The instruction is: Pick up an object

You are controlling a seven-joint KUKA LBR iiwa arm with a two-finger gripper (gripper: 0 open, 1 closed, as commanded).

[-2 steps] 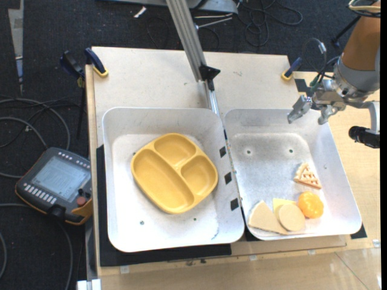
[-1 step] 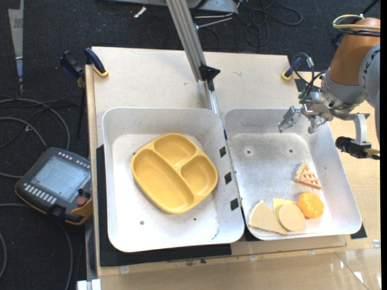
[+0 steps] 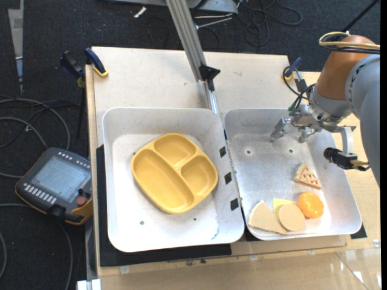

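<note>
White plastic forms the two shallow bins set side by side across the middle of the frame, on a pale bench (image 3: 151, 71). In the left bin (image 3: 118, 162) a yellow divided plate (image 3: 174, 172) is seen lying flat, near the centre and slightly tilted in plan. The right bin (image 3: 254, 162) is occupied along its lower right area by a group of food pieces: a triangular waffle-patterned wedge (image 3: 307, 176), an orange round piece (image 3: 311, 205) just below it, a round tan slice (image 3: 291, 217), and a pale wedge (image 3: 263, 217) touching that slice at the lower centre of the bin. The arm is observed entering from the right of the frame, its orange band (image 3: 338, 65) at upper right. The gripper (image 3: 292, 130) is positioned over the upper part of the right bin, well apart from the food pieces. Its two fingers are seen spread apart, released, with nothing held between them. A grey teach pendant (image 3: 57, 183) is noted on the floor at the left edge, among dark cables
</note>
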